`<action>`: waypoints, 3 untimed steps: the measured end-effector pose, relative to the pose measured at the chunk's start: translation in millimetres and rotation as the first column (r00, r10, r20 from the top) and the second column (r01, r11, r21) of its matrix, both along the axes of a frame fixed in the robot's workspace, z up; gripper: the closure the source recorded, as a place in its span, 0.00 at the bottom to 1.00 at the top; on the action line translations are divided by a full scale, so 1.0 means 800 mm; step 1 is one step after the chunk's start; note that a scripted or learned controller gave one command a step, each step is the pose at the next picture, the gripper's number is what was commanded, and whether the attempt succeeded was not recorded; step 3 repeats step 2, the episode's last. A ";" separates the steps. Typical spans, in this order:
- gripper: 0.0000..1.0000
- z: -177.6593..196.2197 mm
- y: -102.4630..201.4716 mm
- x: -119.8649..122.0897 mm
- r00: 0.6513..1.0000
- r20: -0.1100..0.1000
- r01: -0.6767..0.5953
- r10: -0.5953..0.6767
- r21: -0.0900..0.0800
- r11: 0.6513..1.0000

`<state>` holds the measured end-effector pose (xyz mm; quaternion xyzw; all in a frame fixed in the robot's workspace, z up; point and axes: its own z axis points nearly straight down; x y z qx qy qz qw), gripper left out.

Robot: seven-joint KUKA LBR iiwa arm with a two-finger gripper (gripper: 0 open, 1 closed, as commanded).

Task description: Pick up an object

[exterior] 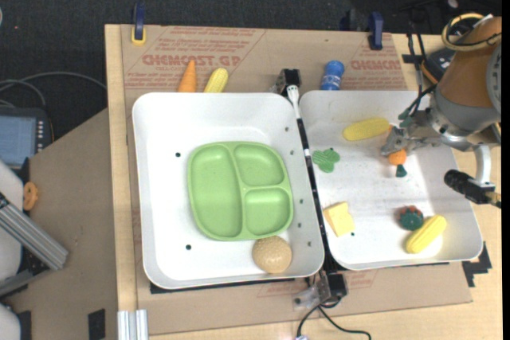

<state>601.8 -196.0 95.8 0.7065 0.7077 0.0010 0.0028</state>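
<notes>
While the arm reached in from the right, the tool (401,141) sat low in the right bin (362,251), directly over a small orange carrot-like piece (399,161). Couldn't tell how the tool was set. Yellow banana-shaped toy (366,129) lay just left of it; green divided plate (239,189) was in the left bin (159,171).

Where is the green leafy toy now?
The green leafy toy lies in the right bin, near its left wall, left of the yellow oval toy and above the yellow block.
</notes>
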 end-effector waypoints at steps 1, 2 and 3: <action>1.00 -0.015 0.081 0.002 1.000 -0.009 -0.004 0.004 0.006 1.000; 1.00 0.119 0.178 -0.038 1.000 0.003 -0.007 0.007 0.005 1.000; 1.00 0.119 0.178 -0.038 1.000 0.003 -0.007 0.007 0.005 1.000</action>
